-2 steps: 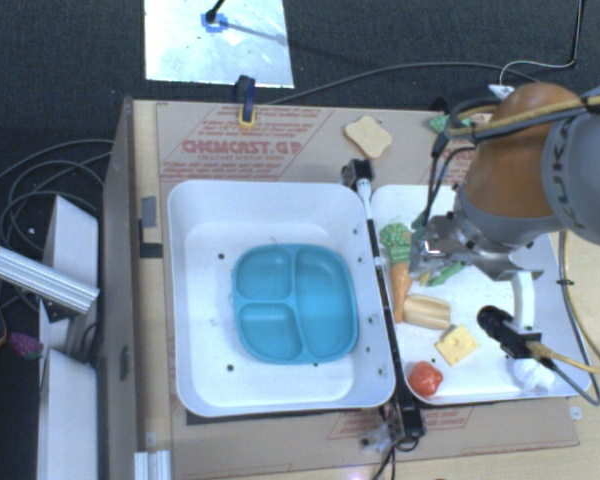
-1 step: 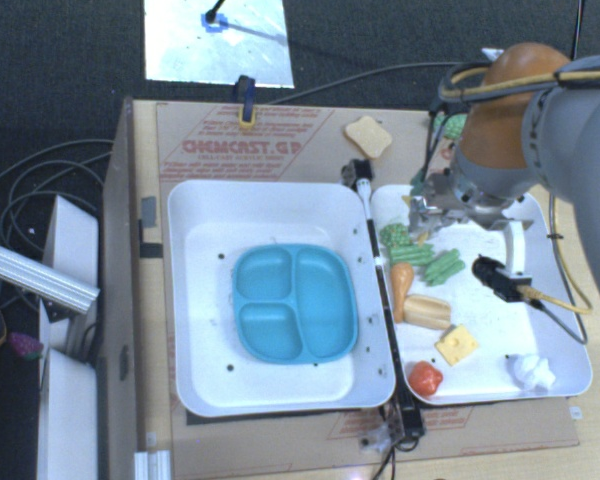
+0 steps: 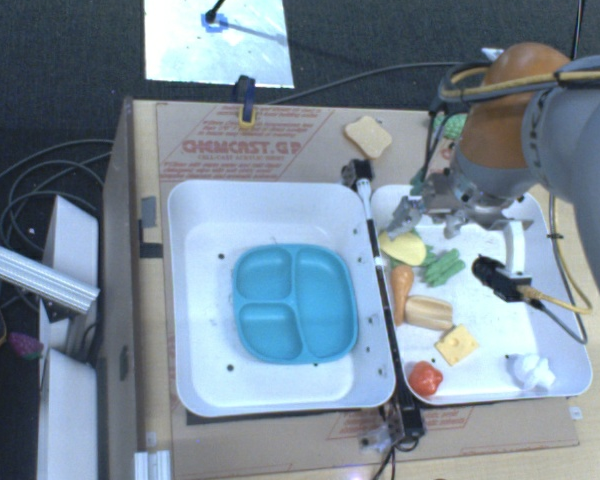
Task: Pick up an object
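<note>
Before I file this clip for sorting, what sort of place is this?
Probably a robotics lab bench: a grey arm with an orange band reaches over two shallow white bins, one holding toy food such as a plastic carrot, with loose black cables beside.

Both white bins (image 3: pixel 195 268) look like smooth, slightly glossy plastic. Inside the left one, the blue divided tray (image 3: pixel 293 303) has the same smooth plastic sheen. Under the bins lies matt brown printed cardboard (image 3: pixel 240 143). Beyond that cardboard, a square metal sheet (image 3: pixel 218 26) shines dully on dark, rough carpet (image 3: pixel 50 58).
</note>
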Controlling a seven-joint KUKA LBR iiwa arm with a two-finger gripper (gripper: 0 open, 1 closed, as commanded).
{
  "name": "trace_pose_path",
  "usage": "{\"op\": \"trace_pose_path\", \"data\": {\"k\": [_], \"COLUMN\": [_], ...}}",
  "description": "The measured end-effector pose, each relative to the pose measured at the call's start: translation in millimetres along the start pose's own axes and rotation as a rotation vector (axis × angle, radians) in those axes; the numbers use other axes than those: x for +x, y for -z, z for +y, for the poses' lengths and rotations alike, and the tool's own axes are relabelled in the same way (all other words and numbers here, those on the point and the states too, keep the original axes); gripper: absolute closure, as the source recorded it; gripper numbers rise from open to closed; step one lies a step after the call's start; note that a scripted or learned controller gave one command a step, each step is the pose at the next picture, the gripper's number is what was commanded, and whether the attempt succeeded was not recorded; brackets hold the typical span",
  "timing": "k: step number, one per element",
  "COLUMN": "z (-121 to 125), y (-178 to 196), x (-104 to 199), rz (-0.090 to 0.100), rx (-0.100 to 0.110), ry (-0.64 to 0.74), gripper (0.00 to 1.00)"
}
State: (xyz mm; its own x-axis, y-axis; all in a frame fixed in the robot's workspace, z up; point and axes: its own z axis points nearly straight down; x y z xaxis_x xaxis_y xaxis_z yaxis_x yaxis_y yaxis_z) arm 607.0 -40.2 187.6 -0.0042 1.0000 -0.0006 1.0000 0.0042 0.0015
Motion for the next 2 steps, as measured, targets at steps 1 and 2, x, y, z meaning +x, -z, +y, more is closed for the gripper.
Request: {"op": "trace_pose_path", "data": {"k": [1, 2], "z": [24.6, 26.0], "y": [-97.5, -85.2], "x": [-53.0, -54.1], "rz": [0.0, -0.002], "rx": [-0.012, -0.016], "ry": [-0.001, 0.002], "gripper": [0.0, 1.0]}}
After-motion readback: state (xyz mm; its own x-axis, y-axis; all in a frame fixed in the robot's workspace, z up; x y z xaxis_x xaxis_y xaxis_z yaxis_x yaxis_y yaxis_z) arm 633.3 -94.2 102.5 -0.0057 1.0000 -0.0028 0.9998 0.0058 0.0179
